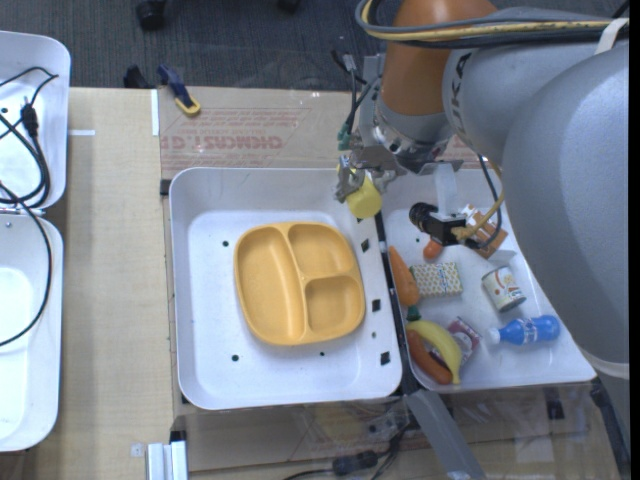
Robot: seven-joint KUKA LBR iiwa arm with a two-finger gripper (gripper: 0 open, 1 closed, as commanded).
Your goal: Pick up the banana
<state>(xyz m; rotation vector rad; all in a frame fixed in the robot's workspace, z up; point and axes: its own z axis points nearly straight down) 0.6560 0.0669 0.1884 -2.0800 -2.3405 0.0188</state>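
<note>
The gripper (357,190) hangs near the top centre of the frame, over the back rim where the two white bins meet, and it is clamped on a small yellow object (365,201), a rounded piece whose kind I cannot make out. The banana (437,344) lies well apart from it, in the lower part of the right bin (560,353), resting against a red-orange item (428,365) at the front edge. Above the banana a carrot (404,276) lies along the bin's left wall, with a speckled sponge (437,280) just beside it. A small can (503,290) and a blue bottle (528,331) sit further right. The left bin (200,298) holds a yellow divided plate (298,282), lying flat in its middle.
</note>
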